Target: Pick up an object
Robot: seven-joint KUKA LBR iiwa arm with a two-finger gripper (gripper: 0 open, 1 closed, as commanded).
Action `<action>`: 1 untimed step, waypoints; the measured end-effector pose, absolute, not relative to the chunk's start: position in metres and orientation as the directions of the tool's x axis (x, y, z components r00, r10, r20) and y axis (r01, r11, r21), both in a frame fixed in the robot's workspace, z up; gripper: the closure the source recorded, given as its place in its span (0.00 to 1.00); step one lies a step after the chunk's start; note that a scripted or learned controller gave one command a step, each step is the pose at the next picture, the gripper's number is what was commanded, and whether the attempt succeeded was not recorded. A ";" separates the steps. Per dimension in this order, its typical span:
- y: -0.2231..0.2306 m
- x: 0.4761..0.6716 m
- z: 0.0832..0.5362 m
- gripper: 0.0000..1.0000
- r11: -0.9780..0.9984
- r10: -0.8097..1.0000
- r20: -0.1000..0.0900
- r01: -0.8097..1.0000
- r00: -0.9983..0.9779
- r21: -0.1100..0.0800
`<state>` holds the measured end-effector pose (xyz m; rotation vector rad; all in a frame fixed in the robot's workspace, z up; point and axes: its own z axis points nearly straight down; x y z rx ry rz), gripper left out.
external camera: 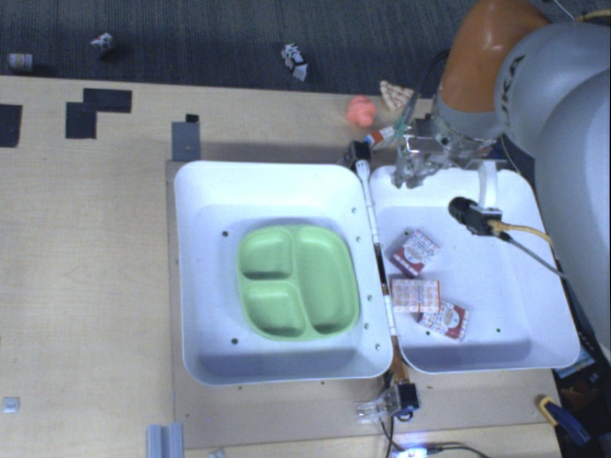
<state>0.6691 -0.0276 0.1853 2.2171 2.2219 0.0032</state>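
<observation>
Hovering over the far end of the right bin [506, 289], up and to the right of the green tray [298, 281], we have the gripper [414, 166]. The grey arm [573, 74] with its orange band [482, 51] reaches in from the right. Open or closed? From this angle I cannot tell.

That green tray sits square in the middle of the left bin [196, 256], with two small compartments on its left side and one long one on its right.

The pickings lie to the right of the tray, across the wall where the two bins meet: three small packets, flat on the right bin's floor. The closest to the tray is the pale checked packet [415, 296], level with the tray's lower half. The lower red-and-white packet [446, 321] is tucked against that one's near right corner. The upper red-and-white packet [416, 250] lies just beyond the checked one, tilted, on the gripper's side. The gripper stands clear of all three.

Out on the bench [86, 256], past the tray's far right corner and outside both bins, rests a pink ball [361, 112].
</observation>
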 end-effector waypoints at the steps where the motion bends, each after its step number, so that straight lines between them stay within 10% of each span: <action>1: 0.073 0.669 0.216 1.00 0.006 1.000 0.003 1.000 -0.006 0.004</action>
